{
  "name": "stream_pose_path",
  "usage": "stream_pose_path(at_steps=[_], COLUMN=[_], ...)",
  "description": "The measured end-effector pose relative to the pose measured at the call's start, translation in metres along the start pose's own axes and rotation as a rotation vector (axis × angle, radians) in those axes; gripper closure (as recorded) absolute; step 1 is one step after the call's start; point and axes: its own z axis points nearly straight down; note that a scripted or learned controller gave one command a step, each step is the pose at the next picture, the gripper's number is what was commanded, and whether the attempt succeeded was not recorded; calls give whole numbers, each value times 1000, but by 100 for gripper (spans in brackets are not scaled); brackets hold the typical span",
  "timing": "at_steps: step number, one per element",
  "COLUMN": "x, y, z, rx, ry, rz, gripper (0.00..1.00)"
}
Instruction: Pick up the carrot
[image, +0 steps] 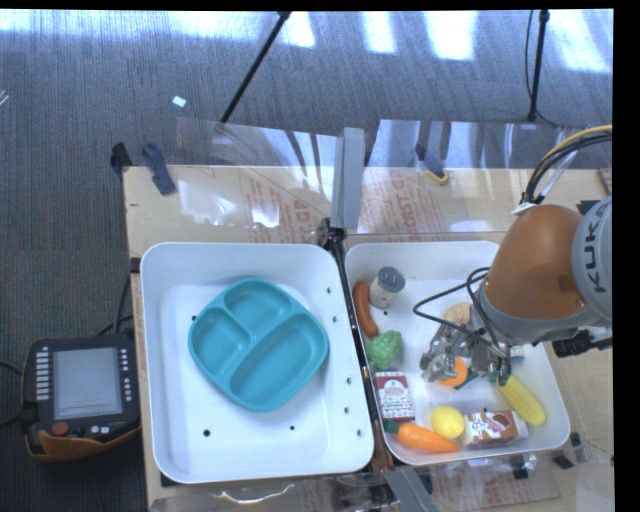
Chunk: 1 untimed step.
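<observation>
orange carrot (426, 437) lies at the front of the right bin (556, 400), just beside a yellow lemon (447, 422), not yet lifted. the gripper (462, 362) hangs low over an orange item further back; whether its fingers are apart or together cannot be told, so the grasp appears undone.

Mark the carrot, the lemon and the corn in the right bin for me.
carrot (426, 437): camera view, middle of its orange body.
lemon (447, 422): camera view, centre of its yellow skin.
corn (523, 400): camera view, middle of the cob.
</observation>
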Motion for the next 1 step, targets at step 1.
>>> stream_pose_path(at_steps=[1], x=[65], y=[11], z=[-41], rx=[2], ry=[0], rz=[255], gripper=[100])
